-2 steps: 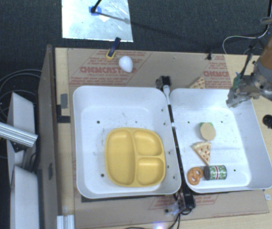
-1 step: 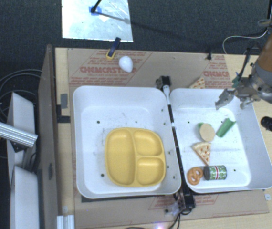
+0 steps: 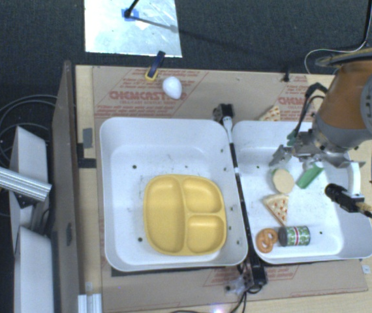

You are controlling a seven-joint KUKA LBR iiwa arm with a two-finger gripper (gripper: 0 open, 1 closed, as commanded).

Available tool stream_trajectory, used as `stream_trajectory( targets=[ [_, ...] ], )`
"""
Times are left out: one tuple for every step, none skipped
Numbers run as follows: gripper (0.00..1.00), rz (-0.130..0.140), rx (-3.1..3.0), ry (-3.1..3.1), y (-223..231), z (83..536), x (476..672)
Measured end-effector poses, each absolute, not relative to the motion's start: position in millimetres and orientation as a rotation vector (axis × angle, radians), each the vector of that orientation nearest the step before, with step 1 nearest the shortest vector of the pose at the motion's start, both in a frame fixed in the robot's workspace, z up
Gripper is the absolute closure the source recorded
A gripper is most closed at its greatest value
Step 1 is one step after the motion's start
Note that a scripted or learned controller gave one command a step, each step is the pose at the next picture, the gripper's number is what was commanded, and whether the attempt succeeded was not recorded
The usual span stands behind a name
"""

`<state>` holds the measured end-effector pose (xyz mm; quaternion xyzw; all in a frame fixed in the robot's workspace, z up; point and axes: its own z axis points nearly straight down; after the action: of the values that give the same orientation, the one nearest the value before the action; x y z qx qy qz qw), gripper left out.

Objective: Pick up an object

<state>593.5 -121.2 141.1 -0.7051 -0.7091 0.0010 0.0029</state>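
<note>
The right bin (image 3: 352,237) holds several small items: a pale round piece (image 3: 282,180), a green block (image 3: 310,175), a pizza-like wedge (image 3: 277,207), a brown pretzel (image 3: 265,240) and a dark can (image 3: 295,235) lying on its side. My gripper (image 3: 295,152) hangs over the upper middle of this bin, just above the pale piece and the green block. The grey arm with its orange band (image 3: 350,103) reaches in from the right. I see nothing lifted off the bin floor.
In the left bin (image 3: 127,142) lies a yellow divided plate (image 3: 185,214). On the bench behind the bins are a white egg-shaped object (image 3: 171,87), a small blue and yellow item (image 3: 154,66) and a cracker-like wedge (image 3: 271,114). Cables run at the left and right.
</note>
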Motion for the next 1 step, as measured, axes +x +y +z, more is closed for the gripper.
stream_trajectory(
  targets=[
    [0.0,0.003,-2.218,-2.22,-117.0,82.6,574.9]
  ],
)
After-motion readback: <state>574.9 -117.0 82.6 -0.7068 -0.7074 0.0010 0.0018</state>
